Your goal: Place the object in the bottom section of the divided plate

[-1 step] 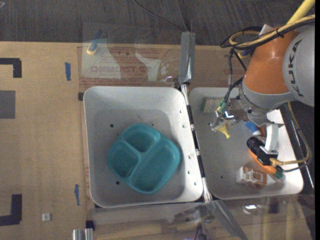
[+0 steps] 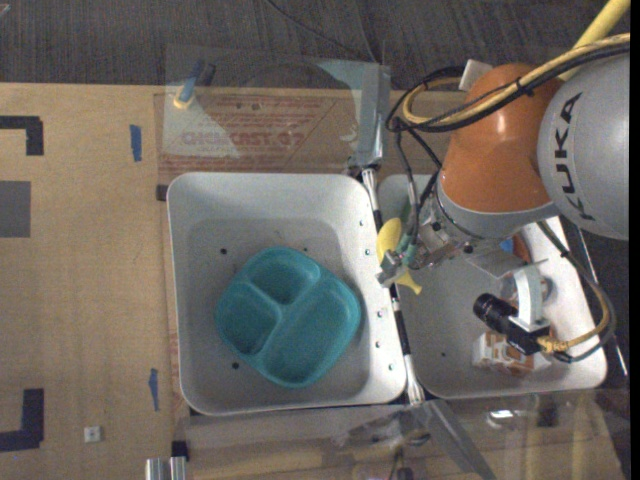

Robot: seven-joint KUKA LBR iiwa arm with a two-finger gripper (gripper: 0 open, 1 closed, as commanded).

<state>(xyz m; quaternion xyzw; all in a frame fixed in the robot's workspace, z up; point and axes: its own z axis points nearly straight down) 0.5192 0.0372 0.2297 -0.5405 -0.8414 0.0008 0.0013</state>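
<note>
- While the gripper (image 2: 402, 262) hangs over the seam between the two bins, the left bin (image 2: 200, 208) lies to its left and holds a teal divided plate (image 2: 288, 315), which sits down and to the left of the fingers, well apart from them.
- That plate has three sections, two small ones on its upper left side and one large one on its lower right side; nothing lies in any of them.
- At the gripper itself, a yellow banana-shaped object (image 2: 392, 248) sits between the fingers, which appear closed on it; one yellow end pokes out above the fingers and another tip shows just below them, over the rim of the bins.
- Up and to the right of the gripper rises the arm (image 2: 585, 148), grey with its orange band (image 2: 495, 148), with cables looping around it.
- Down and to the right of the gripper, in the right bin (image 2: 450, 358), lies a small white and orange item (image 2: 505, 353), partly hidden by a black part on the arm.
</note>
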